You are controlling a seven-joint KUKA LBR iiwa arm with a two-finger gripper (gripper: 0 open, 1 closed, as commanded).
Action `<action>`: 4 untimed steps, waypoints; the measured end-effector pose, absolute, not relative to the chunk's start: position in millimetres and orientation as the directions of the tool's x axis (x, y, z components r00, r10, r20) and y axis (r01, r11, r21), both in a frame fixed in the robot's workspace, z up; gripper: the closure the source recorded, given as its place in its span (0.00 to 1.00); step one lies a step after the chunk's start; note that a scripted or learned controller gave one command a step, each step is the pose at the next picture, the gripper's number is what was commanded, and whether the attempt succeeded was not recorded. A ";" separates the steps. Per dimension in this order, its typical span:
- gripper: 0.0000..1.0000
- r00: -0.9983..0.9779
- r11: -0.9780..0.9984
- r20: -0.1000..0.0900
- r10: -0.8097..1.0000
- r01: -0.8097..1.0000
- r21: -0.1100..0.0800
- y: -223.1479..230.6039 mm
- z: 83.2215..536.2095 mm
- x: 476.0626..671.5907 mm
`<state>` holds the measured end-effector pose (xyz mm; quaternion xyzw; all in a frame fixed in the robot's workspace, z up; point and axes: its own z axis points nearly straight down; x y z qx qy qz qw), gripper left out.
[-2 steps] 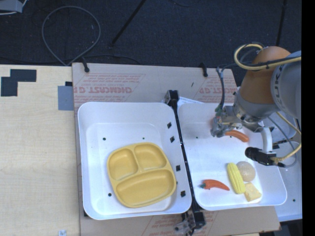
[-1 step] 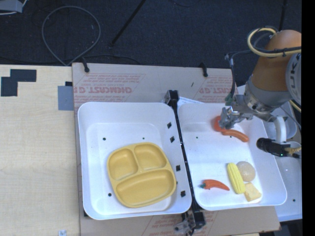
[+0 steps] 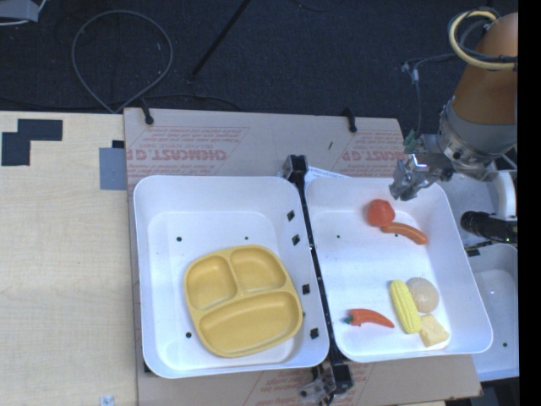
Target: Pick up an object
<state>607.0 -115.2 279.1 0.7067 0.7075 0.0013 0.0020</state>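
**Red tomato lies just below the end effector**

Red tomato (image 3: 380, 212) sits in the right bin (image 3: 461, 252), beside an orange carrot (image 3: 407, 233). The end effector (image 3: 407, 179) hangs near the bin's far rim, gripping nothing; its state I cannot tell. The arm (image 3: 483, 91) reaches in from the right.

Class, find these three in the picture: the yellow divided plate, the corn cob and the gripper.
yellow divided plate (image 3: 243, 301): camera view, middle ridge.
corn cob (image 3: 405, 306): camera view, mid-length.
gripper (image 3: 404, 189): camera view, between fingertips.
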 end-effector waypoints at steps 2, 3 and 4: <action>1.00 -0.005 0.005 0.002 1.000 1.000 -0.004 -15.0 278.3 594.6; 1.00 -0.005 0.005 0.002 1.000 1.000 -0.006 37.5 259.4 598.5; 1.00 -0.006 0.006 0.002 1.000 1.000 -0.006 95.1 255.9 590.9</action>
